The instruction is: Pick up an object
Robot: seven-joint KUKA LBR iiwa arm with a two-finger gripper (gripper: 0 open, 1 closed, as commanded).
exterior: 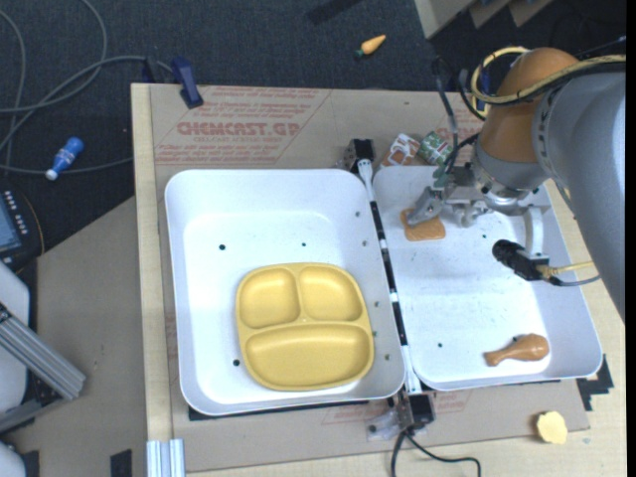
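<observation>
Grey two-finger gripper [429, 210] low in right white bin [571, 361], near its far-left corner, just above flat orange-brown toast piece [426, 230]; grip state unclear. Brown plastic drumstick [517, 350] near front rim, open floor between. Yellow divided plate [302, 325] in left white bin [194, 256].

A flat orange-brown toast-shaped piece [426, 229] lies in the right white bin [467, 316] near its upper left corner. A brown drumstick-shaped toy [518, 350] rests on its side near that bin's lower right edge.

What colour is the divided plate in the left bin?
Pale yellow, seen in the camera view: the divided plate lies in the left bin.
</observation>
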